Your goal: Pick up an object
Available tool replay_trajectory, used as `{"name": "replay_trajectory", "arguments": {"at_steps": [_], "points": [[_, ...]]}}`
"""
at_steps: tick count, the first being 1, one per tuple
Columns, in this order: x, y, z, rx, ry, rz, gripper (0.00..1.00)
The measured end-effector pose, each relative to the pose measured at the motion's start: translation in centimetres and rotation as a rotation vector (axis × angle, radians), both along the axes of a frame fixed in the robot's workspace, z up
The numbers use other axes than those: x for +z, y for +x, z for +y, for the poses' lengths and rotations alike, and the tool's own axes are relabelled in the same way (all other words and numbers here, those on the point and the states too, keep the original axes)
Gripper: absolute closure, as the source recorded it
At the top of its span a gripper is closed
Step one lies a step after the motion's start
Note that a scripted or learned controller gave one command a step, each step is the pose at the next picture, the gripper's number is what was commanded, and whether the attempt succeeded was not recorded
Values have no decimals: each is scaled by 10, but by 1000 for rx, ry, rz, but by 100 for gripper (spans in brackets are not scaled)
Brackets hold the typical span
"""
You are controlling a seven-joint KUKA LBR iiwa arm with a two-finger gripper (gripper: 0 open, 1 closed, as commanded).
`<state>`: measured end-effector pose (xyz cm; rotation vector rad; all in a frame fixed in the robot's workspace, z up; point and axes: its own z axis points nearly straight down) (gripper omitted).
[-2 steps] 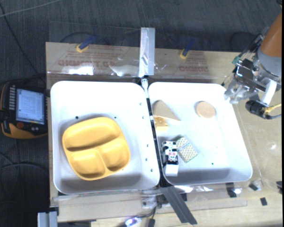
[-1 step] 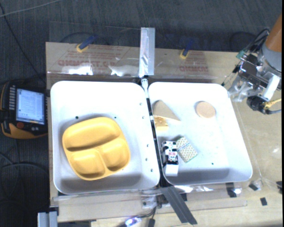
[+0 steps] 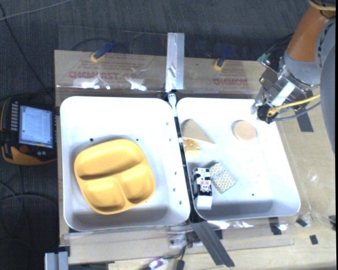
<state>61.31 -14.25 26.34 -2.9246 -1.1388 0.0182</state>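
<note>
Gripper hovers over right bin's upper right rim; open or closed: cannot tell. Disc lies nearest, just left and slightly below gripper, flat on bin floor. Wedge farther left; packet and box lower. Yellow tray in left bin.

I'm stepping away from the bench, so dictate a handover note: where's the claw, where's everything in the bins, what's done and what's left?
Claw: over the upper right edge of the right bin, nothing seen in it; whether it is open can't be told.
Right bin: round tan disc nearest the claw, tan wedge by the divider, patterned packet and small black-and-white box toward the front.
Left bin: yellow divided tray.
Done: nothing picked up yet.
Left: grasp and lift one item; the disc looks closest.
</note>
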Motion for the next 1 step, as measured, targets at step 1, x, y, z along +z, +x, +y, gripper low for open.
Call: {"name": "replay_trajectory", "arguments": {"at_steps": [1], "points": [[-33,12,31,130,0,0,100]]}}
